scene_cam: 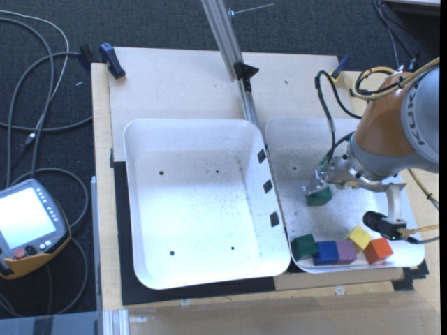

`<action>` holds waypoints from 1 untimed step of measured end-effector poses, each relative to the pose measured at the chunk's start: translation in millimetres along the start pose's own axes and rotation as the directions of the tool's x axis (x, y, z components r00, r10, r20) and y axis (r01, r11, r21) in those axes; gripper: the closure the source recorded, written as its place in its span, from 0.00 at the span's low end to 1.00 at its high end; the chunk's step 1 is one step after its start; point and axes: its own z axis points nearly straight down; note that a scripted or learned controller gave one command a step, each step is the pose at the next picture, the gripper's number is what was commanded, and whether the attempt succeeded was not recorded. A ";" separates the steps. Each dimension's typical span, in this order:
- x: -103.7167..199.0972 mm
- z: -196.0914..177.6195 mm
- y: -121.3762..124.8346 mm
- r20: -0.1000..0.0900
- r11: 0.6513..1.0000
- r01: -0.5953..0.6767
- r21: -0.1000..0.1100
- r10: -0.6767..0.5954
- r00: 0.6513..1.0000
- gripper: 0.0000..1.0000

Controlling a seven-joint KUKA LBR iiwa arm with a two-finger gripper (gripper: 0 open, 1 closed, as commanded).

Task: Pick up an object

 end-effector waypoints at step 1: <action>57.3 -91.0 -15.0 0.000 1.000 0.006 -0.007 -0.006 1.000 1.00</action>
